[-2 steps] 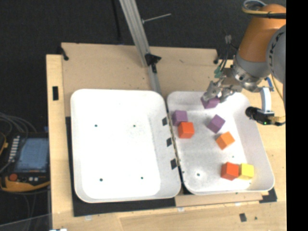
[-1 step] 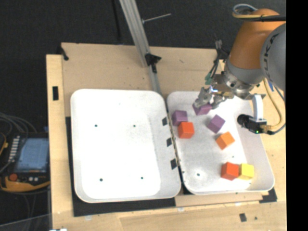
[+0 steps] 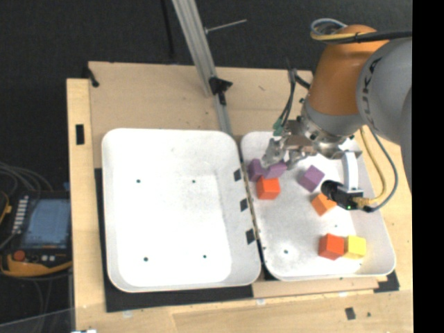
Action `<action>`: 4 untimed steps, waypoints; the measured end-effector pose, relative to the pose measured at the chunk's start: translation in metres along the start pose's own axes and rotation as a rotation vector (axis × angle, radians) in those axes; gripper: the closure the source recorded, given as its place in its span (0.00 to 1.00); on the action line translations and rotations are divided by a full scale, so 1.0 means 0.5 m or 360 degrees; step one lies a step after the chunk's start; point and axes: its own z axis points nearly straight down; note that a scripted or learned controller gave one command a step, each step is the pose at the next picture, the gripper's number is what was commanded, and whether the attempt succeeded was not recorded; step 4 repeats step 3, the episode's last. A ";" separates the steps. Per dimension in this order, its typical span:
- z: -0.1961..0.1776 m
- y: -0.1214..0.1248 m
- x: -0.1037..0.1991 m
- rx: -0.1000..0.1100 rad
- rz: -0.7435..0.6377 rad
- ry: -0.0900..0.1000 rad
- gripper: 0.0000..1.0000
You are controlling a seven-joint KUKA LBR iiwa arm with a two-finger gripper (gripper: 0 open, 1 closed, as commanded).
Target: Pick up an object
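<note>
Gripper (image 3: 281, 155) is hovering over purple block (image 3: 277, 170) beside orange cube (image 3: 268, 187); can't tell its state. Block's looking light, rigid; grab across flat sides.

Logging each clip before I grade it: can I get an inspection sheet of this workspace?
Surface: wooden bench bearing left white bin and right white bin.
Job's things: in the right bin, purple blocks, orange cubes, yellow cube.
Clutter: nothing seen.
Grippers: gripper low over the two purple blocks at the bin's left edge; grasp unclear.
Cables: yellow and black leads hang from the wrist.
Surroundings: metal pole, handheld control pendant left of bench, dark floor.
</note>
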 end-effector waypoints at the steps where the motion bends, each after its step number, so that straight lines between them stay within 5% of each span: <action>1: -0.007 -0.031 0.078 -0.0001 0.0000 0.0002 1.00; 3: -0.021 -0.106 0.246 -0.0001 -0.0003 0.0002 1.00; 4: -0.021 -0.106 0.246 -0.0001 -0.0003 0.0002 1.00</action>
